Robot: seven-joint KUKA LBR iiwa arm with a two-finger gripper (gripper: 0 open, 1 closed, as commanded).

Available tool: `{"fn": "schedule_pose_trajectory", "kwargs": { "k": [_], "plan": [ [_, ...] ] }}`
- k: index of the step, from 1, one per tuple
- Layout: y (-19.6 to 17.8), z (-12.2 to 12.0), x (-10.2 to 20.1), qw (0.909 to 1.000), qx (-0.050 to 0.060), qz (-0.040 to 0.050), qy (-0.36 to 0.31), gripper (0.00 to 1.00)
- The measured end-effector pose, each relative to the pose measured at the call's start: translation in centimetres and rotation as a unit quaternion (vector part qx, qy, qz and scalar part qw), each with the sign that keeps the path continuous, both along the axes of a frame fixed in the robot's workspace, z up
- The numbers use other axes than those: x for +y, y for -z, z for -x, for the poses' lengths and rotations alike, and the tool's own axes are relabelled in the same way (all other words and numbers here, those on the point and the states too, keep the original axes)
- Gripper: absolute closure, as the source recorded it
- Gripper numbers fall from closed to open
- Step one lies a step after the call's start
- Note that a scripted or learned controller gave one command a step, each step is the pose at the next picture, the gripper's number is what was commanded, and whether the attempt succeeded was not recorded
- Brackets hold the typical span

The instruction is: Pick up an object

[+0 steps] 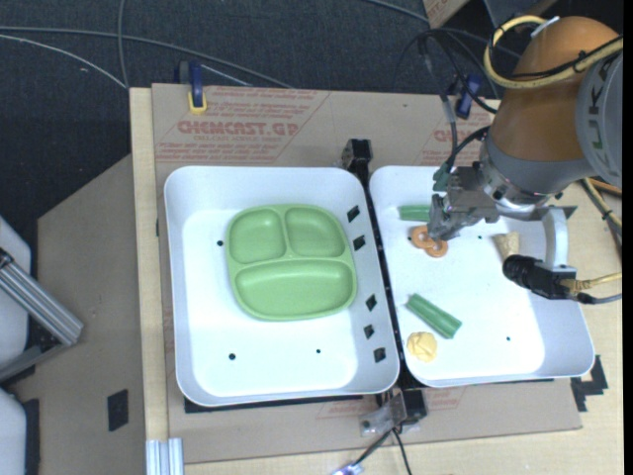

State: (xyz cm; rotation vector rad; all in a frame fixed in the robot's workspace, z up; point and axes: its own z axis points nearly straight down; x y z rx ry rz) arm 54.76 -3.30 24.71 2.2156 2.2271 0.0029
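A: Plastic, mostly. Two shallow glossy white bins with rounded corners; the left bin [188, 265] holds a matte green tray [292, 262] with three compartments.

B: And the right bin [554, 349]?

A: A flat orange ring [429, 241] near its centre-left. At twelve o'clock from it, a short green stick [413, 212]. At six o'clock, a longer green wedge [433, 315], tilted, and past that a lumpy pale yellow piece [422, 344] near the front rim.

B: The gripper [442, 224]?

A: It hangs just over the ring, at about two o'clock from it, apparently touching or nearly so. I cannot tell how its tips stand; grey metal hides them. Nothing is seen pinched
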Motion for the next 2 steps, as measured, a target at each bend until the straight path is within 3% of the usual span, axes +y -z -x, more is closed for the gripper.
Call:
{"fn": "schedule_pose_trajectory", "kwargs": {
  "k": [2],
  "plan": [
    [0.4,-3.0,9.7,1.0,-0.001,-0.0003,0.0,1.0]
  ]
}}
